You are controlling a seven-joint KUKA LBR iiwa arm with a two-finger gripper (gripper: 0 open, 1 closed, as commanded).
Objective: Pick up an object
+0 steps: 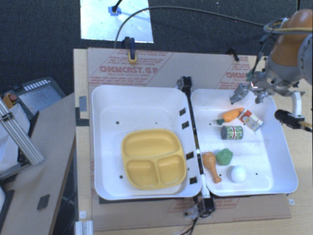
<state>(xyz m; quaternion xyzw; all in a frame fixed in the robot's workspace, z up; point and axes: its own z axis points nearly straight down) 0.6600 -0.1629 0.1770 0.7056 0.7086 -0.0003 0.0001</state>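
Toy carrot (231, 115) lies in my right bin (279, 180), its tip hard to make out. Gripper (250, 95) hovers above it, fingers apart, arm partly cut off.

Cut off at the frame's right edge: arm (293, 33). Too small to read: label on can (232, 132) and print on small carton (251, 120).

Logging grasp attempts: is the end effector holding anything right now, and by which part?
Nothing is held: the end effector hangs open above the right bin, with no object between its fingers.
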